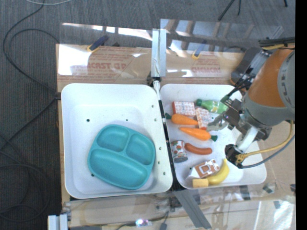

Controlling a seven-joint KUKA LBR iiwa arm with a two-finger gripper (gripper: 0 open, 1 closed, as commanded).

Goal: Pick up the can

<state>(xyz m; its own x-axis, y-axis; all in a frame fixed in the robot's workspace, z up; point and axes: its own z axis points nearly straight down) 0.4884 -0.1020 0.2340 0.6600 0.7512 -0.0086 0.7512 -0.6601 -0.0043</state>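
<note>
I see the can (178,151) lying well left of my jaws (217,123), whose state I cannot tell; small, stiff, probably light, so I'd grip across its slippery sides.

Arm (268,87) hides right bin's (249,178) far corner — bottle (211,104) partly covered.

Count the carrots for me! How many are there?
2, both in the right bin. One carrot lies below the cracker box; the other carrot sits just above the sausage. The arm might hide more.

Bright, even light; glare on clear panels (120,66); slightly soft focus.
</note>
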